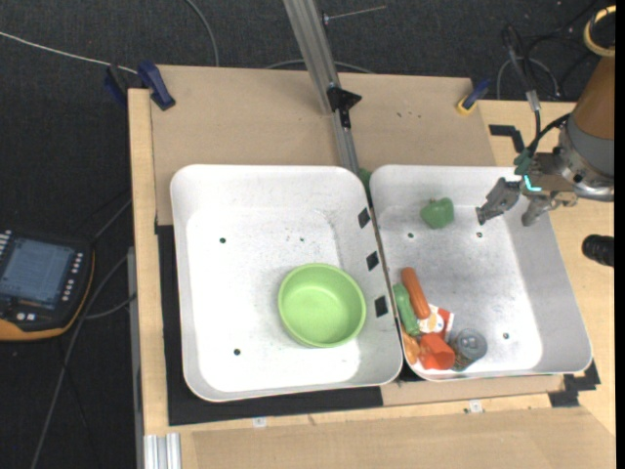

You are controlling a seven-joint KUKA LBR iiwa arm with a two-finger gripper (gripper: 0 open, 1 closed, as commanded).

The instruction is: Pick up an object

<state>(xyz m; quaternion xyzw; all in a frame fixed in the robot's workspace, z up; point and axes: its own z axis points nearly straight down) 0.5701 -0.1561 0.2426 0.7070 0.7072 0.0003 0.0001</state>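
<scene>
Claw [515,204] hangs open, holding nothing, right of green pepper [437,212] standing stem-up.

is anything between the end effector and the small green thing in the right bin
Nothing visible. The end effector sits over the right bin, to the right of the small green object, with bare white bin floor between them. The other items lie clustered at the bin's front-left corner.
</scene>
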